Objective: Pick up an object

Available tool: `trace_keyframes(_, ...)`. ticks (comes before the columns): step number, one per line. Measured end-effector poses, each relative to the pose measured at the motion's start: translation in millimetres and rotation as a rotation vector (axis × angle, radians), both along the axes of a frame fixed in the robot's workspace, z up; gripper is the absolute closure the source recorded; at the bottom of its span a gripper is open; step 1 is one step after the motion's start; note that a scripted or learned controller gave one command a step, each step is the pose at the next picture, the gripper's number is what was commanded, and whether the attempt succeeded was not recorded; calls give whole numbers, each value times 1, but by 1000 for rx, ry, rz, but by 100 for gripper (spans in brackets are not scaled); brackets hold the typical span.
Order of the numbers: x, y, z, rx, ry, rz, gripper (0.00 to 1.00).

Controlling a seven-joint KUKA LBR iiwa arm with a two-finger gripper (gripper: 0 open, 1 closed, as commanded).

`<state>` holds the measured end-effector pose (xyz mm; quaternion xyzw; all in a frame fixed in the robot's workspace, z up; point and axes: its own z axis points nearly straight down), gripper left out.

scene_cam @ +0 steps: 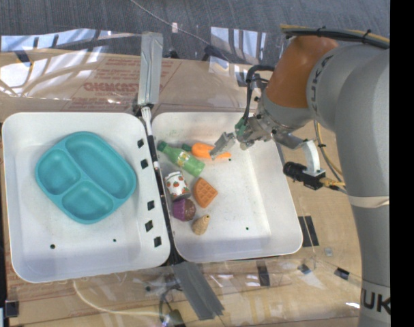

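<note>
My gripper (pixel 224 144) hangs low over the back of the right bin (pixel 261 203), right beside an orange carrot (pixel 202 150) and touching or nearly touching its right end. A green bottle (pixel 179 157) lies just left of the carrot. In front of them sit a small printed can (pixel 176 182), an orange waffle piece (pixel 205 192), a purple round object (pixel 183 209) and a tan nut-like piece (pixel 200 224). The view does not show anything held in the gripper.
A teal divided plate (pixel 86 176) lies in the left bin (pixel 29 244). The grey arm with its orange band (pixel 299 70) crosses the right bin's back right corner. A cable and black connector (pixel 303 174) hang by the bin's right wall.
</note>
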<state>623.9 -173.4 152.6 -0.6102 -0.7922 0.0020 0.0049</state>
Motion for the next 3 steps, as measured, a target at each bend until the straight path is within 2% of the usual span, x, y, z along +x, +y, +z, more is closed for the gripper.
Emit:
trace_keyframes(1, 17, 18, -63, -2, -6, -46, 0)
trace_keyframes(2, 17, 18, -54, -1, -1, -42, 100)
trace_keyframes(3, 14, 71, 46, -2, -13, 101, 100)
